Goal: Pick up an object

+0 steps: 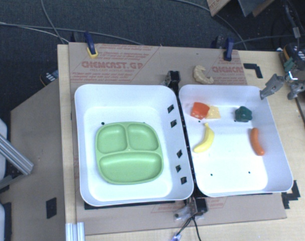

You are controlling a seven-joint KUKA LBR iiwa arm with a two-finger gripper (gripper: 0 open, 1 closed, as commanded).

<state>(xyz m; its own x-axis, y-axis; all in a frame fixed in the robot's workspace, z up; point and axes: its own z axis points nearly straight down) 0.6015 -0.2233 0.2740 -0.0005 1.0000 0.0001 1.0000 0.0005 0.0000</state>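
So, gripper point(280, 84) parked at right edge, off right bin point(273, 179); can't tell finger state. Right bin has banana point(205, 139), orange sausage thing point(257, 141), red-and-yellow block point(203, 111), dark green lump point(242, 114). Left bin point(84, 134) holds green divided plate point(128, 152).

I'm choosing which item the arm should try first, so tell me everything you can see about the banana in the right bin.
The banana is a small yellow toy, smooth and plastic-looking, whole and unpeeled. It lies flat on the floor of the right bin, near that bin's left wall, curved, with its thin stem end pointing up toward the orange block and its thicker end lower left. Nothing appears to touch it; the orange block sits just above its tip, apart from it.
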